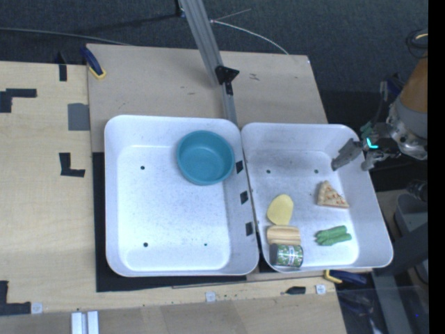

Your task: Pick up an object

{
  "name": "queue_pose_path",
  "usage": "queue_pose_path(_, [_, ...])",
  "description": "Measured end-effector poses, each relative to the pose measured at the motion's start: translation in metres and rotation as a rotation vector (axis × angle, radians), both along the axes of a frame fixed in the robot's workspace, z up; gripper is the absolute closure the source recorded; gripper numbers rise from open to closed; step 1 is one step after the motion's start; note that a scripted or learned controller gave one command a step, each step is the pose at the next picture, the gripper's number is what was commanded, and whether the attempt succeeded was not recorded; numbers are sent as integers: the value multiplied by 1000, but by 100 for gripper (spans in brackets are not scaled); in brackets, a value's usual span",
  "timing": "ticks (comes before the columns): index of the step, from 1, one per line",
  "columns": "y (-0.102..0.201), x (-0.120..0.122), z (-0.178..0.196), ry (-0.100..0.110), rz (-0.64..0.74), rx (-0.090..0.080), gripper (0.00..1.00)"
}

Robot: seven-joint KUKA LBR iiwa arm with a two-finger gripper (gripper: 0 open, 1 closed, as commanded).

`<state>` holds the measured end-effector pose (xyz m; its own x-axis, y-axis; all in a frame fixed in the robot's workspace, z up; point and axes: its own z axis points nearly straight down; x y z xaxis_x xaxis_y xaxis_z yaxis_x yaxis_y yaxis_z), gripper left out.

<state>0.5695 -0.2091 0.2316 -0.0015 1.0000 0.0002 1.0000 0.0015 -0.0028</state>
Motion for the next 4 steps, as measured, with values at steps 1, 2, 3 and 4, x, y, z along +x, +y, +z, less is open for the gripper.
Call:
queue_pose_path(1, [0,0,1,-1,0,0,0])
queue_pose_path(2, [7,-9,-52,3,0,0,0])
queue_pose_path(3, [2,-7,-97,3,-1,0,0])
queue_pose_path(4, [1,-5,-142,-7,0,-5,0])
